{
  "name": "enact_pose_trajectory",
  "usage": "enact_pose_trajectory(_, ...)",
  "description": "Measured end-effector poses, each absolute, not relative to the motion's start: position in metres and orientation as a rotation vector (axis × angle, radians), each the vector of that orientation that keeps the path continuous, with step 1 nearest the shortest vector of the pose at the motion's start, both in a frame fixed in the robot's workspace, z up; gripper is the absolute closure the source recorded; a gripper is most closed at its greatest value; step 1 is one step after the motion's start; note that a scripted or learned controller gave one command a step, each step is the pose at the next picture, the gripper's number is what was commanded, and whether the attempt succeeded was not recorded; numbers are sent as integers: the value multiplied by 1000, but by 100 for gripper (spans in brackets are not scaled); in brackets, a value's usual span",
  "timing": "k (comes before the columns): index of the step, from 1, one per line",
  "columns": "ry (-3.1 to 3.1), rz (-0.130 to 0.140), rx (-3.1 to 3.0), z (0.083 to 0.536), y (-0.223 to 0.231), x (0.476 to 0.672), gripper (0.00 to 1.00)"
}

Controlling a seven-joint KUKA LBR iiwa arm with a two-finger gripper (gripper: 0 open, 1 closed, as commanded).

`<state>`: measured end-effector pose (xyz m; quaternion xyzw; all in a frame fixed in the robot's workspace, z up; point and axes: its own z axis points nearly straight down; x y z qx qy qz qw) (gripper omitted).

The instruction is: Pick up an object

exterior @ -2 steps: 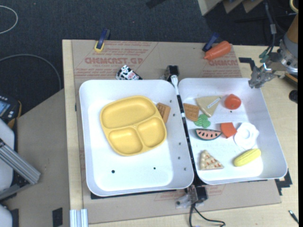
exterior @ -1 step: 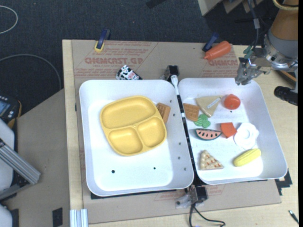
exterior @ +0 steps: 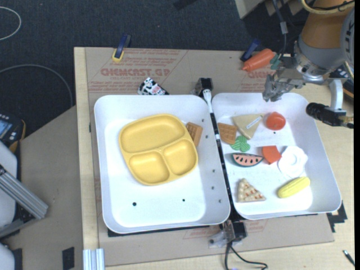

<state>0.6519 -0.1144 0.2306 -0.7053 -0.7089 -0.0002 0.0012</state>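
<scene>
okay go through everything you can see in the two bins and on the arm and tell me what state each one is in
gripper: above the right bin's far edge, nothing seen in it
yellow divided plate: flat in the left bin, compartments bare
waffle piece: leaning on the plate's right rim
cheese wedge: lying flat
tomato: resting free, just below the gripper
watermelon slice: lying flat
fried egg: lying flat
corn cob: on its side
pizza slice: lying flat

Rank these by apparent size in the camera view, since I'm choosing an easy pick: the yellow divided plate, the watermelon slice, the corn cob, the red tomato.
1. yellow divided plate, by far the largest.
2. watermelon slice and corn cob: they look about alike, so I won't rank them.
3. red tomato, smallest.
</scene>
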Motion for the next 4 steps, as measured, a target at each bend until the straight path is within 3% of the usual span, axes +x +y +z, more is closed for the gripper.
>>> enact_pose_trajectory(1,-2226,0,-2212,219,-57,654,100)
enact_pose_trajectory(2,-2230,-6,-2215,219,-1,671,100)
enact_pose_trajectory(3,-2229,-6,-2216,230,47,665,100)
enact_pose_trajectory(4,-2223,-4,-2224,233,34,672,100)
